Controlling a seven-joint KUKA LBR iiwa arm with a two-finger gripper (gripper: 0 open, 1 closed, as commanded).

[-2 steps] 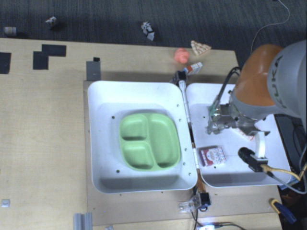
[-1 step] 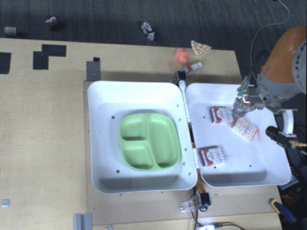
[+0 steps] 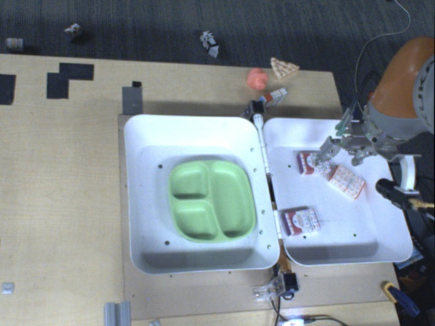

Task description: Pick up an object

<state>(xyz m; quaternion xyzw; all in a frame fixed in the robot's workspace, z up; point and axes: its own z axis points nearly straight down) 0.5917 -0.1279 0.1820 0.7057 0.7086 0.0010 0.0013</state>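
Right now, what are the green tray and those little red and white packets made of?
The green tray looks like moulded plastic: one even pale green, rounded corners, smooth matt compartments. The three small packets in the right bin look like printed paper or thin card, flat with red and white print. The picture is too small to be sure.

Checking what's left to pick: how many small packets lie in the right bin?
3. One red-and-white packet at the upper left by the claw, one pale packet just right of it, one red-and-white packet lower left. The arm may hide more.
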